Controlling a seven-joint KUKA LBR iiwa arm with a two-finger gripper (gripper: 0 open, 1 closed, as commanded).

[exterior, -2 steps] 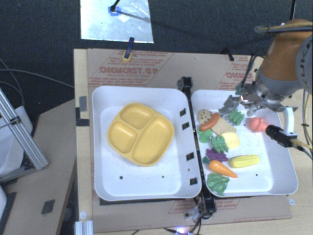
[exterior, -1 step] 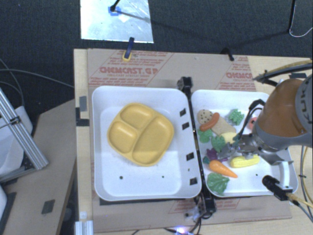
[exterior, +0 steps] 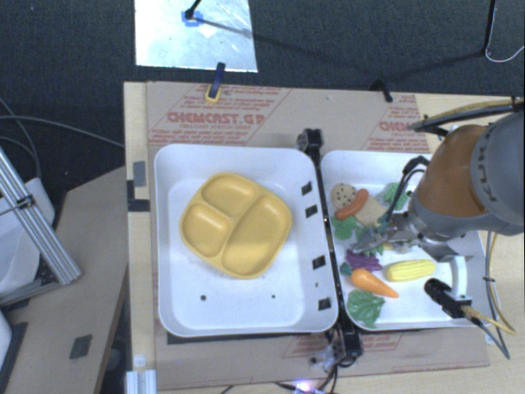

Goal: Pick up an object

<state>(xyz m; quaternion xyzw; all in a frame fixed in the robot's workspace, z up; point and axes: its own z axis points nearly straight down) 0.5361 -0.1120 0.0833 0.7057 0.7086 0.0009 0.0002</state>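
Right bin (exterior: 472, 249), near its left wall: toy foods, light, hard, slippery. Gripper (exterior: 379, 235) above purple piece (exterior: 362, 262); claw state cannot be told. Carrot (exterior: 373, 281): grasp mid-body.

yellow plate (exterior: 236, 223) | white bins (exterior: 246, 158) | orange carrot (exterior: 373, 282) – yellow corn (exterior: 410, 269) (purple, green bits)

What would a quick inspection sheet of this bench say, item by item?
Surface: bench covered with printed cardboard, bearing the left bin and right bin.
Job's things: toy foods in the right bin: carrot, corn cob, cookie, green leaf.
Clutter: yellow divided plate in the left bin.
Grippers: gripper low over the toys; grasp unclear.
Cables: thin cable on the dark floor.
Surroundings: shiny sheet beyond the bench.
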